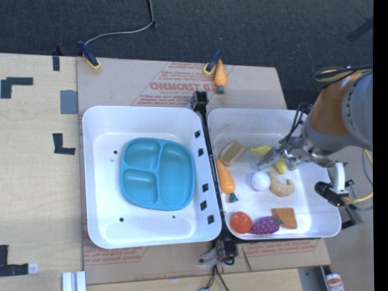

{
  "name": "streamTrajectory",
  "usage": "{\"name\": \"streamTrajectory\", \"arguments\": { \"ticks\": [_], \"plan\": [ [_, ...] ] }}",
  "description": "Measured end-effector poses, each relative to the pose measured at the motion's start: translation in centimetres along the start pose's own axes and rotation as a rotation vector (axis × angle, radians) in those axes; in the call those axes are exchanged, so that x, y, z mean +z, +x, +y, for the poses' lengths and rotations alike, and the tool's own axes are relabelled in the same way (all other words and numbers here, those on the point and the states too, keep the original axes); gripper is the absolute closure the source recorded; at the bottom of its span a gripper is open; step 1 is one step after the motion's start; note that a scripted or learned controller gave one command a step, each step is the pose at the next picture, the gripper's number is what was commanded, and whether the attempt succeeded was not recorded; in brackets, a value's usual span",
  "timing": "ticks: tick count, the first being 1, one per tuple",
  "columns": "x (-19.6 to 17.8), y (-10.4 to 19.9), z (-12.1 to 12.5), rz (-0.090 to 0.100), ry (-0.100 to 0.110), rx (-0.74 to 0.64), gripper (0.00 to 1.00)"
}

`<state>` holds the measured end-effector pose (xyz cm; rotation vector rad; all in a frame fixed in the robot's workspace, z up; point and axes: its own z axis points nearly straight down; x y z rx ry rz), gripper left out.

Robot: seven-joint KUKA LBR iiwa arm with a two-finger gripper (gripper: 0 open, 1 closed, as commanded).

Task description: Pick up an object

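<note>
Jaws are hovering beside the smooth white ball (260, 180) in the right bin (315, 223); I cannot tell their state.

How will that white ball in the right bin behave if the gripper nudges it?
The white ball looks round and smooth, so it will probably roll. The beige piece close beside it may stop it that way; toward the carrot there's open floor.

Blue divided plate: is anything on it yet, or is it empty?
Empty. The blue divided plate lies flat in the left bin with all its compartments bare; the toy foods sit in the right bin.
</note>
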<state>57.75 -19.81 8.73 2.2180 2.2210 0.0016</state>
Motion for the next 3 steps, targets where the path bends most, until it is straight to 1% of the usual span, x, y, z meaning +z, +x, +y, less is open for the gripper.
{"name": "streamTrajectory", "arguments": {
  "ticks": [1,2,3],
  "plan": [
    [-1.0,-0.1,0.1,-0.003,-0.004,0.0,1.0],
    [-8.6,1.2,-0.1,0.001,0.002,0.0,1.0],
    [-14.5,13.4,3.0,0.003,0.003,-0.002,1.0]
  ]
}}
